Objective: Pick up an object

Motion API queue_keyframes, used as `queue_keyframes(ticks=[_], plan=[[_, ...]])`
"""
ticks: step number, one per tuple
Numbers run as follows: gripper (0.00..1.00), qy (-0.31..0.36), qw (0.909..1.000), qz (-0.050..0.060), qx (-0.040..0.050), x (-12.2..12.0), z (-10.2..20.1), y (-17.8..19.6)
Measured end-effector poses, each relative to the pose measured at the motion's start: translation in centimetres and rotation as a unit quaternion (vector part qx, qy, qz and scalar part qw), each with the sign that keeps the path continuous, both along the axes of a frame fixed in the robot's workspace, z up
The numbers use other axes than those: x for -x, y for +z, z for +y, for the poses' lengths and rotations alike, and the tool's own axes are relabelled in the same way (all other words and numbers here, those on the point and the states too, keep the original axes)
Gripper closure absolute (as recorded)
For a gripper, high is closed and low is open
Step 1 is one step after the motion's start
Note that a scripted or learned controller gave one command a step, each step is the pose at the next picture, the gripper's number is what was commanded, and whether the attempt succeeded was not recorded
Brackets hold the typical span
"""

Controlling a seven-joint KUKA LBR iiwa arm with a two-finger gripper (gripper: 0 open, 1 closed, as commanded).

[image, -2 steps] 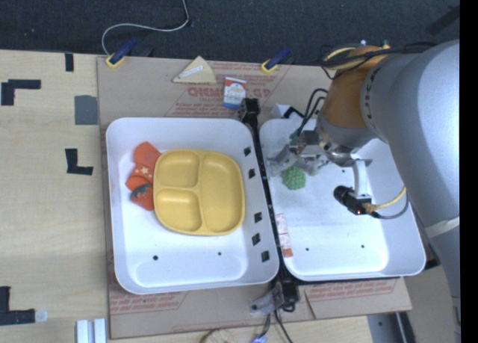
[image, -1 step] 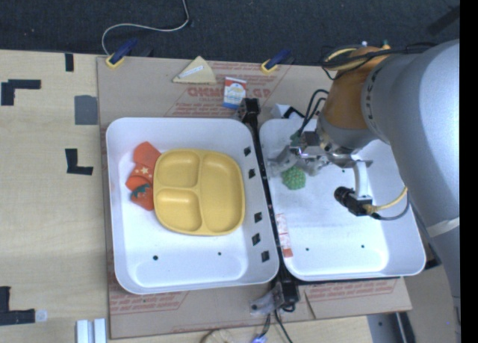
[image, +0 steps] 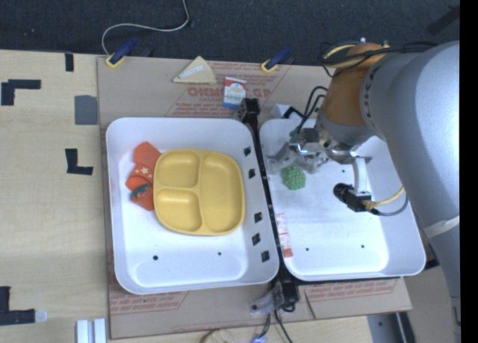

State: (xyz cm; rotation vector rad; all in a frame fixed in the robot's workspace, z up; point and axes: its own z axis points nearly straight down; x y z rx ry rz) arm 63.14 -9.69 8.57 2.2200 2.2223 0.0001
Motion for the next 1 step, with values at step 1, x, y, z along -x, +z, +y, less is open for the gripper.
queue_keyframes(ticks=[1], plan=[[0.00, 0.000, 1.0000, -0.002, 0.0011, 1.21, -0.07, 0.04]])
